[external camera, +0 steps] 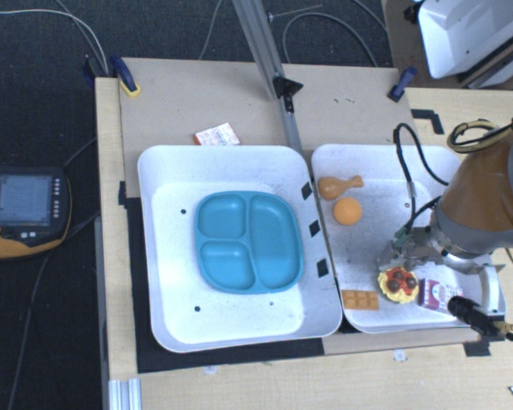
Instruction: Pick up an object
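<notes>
the arm point(483, 203) reaches into the right bin point(372, 156) from the right; its gripper point(408, 248) hangs low over the bin floor, just above a small fruit tart point(398, 284); whether the jaws are open or closed cannot be told; a purple carton point(440, 297) lies just right of the tart, a cracker point(359, 300) near its left; an orange point(348, 212) and a toy drumstick point(335, 186) lie farther back; a blue divided plate point(246, 242) sits in the left bin point(167, 229).
</notes>
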